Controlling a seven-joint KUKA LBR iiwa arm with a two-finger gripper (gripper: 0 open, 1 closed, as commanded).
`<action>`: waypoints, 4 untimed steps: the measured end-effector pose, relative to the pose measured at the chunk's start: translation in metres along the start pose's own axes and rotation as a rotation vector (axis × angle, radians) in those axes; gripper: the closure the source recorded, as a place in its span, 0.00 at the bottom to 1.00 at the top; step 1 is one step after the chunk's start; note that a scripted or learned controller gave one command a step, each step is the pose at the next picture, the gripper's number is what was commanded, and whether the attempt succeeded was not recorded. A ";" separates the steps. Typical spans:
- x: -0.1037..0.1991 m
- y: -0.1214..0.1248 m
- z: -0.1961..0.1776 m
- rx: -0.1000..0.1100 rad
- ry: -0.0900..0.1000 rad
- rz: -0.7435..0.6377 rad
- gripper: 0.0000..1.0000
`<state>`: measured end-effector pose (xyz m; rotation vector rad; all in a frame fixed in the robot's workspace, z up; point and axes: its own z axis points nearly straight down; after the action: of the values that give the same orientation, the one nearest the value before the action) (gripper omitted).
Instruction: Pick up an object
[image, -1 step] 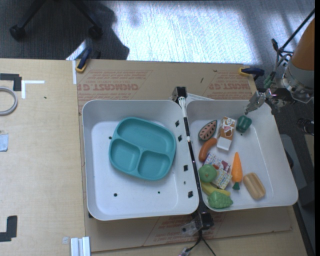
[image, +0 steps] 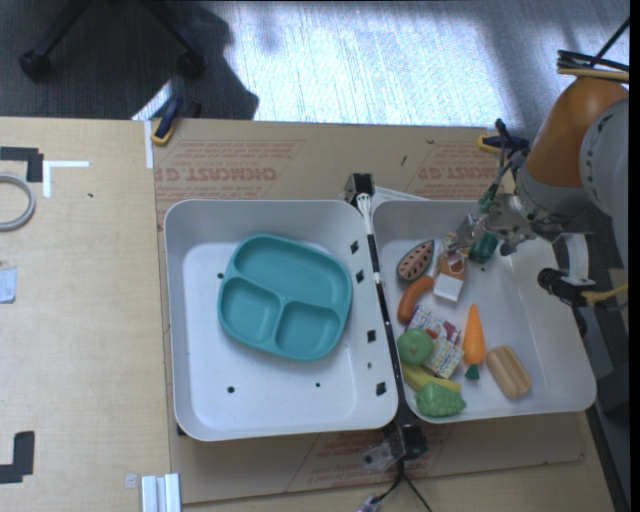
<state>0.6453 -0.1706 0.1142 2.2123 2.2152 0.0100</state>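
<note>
We see the gripper (image: 468, 240) low over the right bin (image: 545, 395), at its 11 o'clock; whether it grips anything we cannot tell; toy foods cluster beneath, a carrot (image: 473, 335) at centre; a teal tray (image: 285, 296) fills the left bin (image: 200, 400).

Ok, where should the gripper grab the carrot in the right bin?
Probably across the middle of the carrot's orange body, from straight above. It lies flat, long axis running up-down in view, with the bread roll to its right and a packet close on its left.
</note>
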 end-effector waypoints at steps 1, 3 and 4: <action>0.056 -0.009 0.009 -0.011 -0.003 0.004 0.00; 0.057 -0.033 -0.004 -0.015 0.007 0.002 1.00; 0.056 -0.033 -0.004 -0.014 0.007 0.003 0.00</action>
<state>0.6117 -0.1143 0.1173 2.2113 2.2086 0.0332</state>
